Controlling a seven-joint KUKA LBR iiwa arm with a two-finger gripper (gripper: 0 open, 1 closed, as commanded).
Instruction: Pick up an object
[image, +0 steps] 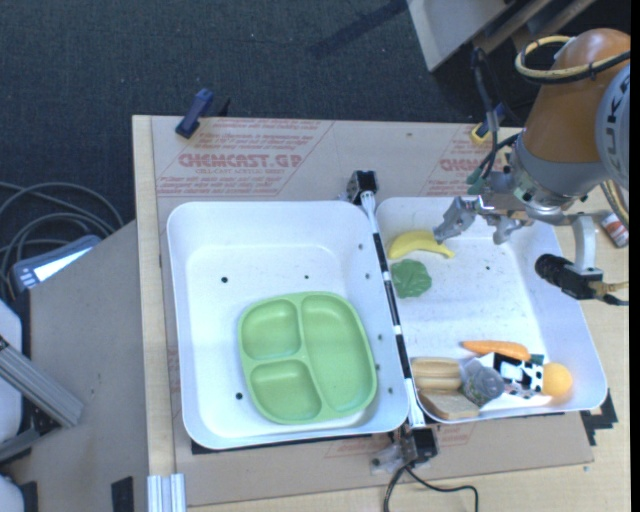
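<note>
Banana lies in the right bin beside the spread, empty jaws.

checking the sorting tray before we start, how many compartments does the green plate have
3. The green plate lies in the left bin: one compartment at its upper left, one at its lower left, and one long one down its right side. None look hidden.

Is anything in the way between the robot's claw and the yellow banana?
Nothing visible is. The gripper hangs over the right bin, just right of and above the banana. The green leafy thing lies on the banana's other side, nearer the camera.
</note>
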